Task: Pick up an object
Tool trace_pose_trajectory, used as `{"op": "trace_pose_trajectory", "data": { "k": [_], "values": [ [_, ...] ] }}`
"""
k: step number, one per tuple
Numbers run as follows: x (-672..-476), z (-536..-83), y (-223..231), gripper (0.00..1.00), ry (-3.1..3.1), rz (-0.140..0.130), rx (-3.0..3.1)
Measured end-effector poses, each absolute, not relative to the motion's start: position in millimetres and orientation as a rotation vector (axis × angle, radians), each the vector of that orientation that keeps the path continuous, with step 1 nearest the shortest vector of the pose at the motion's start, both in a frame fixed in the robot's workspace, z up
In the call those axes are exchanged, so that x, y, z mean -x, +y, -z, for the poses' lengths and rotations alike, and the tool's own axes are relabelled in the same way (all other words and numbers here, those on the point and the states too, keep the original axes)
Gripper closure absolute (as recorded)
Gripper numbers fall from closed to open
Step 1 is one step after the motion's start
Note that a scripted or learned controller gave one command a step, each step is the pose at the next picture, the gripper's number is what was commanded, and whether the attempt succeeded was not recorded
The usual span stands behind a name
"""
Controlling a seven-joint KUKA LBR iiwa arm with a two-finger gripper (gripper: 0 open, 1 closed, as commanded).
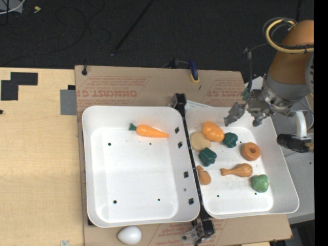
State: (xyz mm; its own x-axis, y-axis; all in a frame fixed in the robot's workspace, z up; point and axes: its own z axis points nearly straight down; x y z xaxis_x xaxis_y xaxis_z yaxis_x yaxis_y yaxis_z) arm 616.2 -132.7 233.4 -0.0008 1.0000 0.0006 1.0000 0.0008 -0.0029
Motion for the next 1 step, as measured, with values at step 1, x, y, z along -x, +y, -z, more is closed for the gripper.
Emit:
{"op": "trace_pose_trajectory", "data": {
  "k": [1],
  "values": [
    [-591.9,-109.7,-178.8,0.00,-2.211,-0.013,2.218]
  ]
}}
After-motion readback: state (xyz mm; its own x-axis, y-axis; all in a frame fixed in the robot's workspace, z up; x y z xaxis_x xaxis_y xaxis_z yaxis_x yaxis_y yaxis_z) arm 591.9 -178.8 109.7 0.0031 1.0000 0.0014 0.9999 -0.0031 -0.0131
